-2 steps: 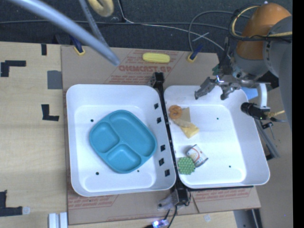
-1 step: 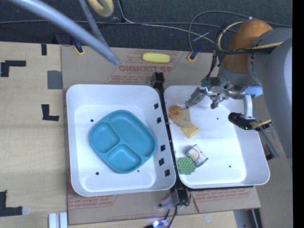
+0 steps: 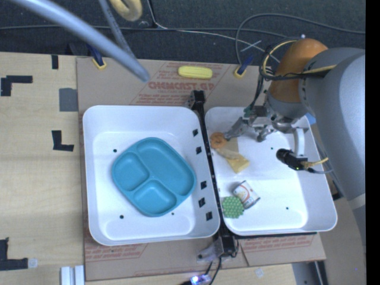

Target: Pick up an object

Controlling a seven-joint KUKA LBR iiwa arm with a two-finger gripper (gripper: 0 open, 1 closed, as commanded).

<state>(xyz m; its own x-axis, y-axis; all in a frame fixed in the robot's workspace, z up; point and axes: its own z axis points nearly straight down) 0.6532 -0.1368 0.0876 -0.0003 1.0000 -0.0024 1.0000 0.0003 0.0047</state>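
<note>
Two bins are sitting side by side on the bench (image 3: 35, 159). The left bin (image 3: 95, 129) is holding a sectioned tray (image 3: 153, 176) near its middle. In the right bin (image 3: 314, 212), a wedge-shaped piece (image 3: 233, 158) is lying near the dividing edge, a small packet (image 3: 245, 193) nearer the front, and a round ball (image 3: 232, 206) just beside it. The gripper (image 3: 252, 128) is hanging over the right bin's far end.

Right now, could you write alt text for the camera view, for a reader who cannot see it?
A grey robot arm reaches from the right over the right white bin, which holds small food-like items, a green disc and a small packet. The left bin holds a blue divided tray.
</note>
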